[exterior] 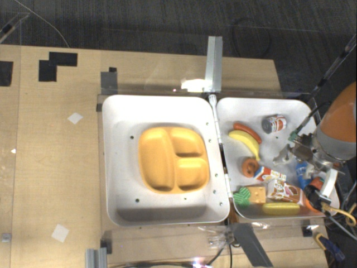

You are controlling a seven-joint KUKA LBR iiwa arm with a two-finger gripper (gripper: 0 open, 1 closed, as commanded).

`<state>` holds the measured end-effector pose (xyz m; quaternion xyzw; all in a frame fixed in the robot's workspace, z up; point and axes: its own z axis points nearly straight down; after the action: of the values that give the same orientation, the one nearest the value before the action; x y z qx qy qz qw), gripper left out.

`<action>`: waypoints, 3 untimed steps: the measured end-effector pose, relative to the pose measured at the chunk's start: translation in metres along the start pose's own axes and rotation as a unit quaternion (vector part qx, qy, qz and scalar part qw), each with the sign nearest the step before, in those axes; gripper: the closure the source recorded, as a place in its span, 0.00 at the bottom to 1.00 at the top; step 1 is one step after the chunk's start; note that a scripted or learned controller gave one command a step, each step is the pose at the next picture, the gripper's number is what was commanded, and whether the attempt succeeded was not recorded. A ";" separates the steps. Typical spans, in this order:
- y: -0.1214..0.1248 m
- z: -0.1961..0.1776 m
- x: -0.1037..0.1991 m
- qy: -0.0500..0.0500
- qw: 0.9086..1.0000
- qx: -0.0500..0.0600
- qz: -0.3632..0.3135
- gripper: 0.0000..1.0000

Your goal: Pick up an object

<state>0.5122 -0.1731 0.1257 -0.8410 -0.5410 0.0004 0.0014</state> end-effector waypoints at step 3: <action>0.101 -0.021 0.024 0.001 0.996 -0.002 0.092 0.00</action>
<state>0.6144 -0.1936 0.1460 -0.8873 -0.4612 -0.0015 -0.0002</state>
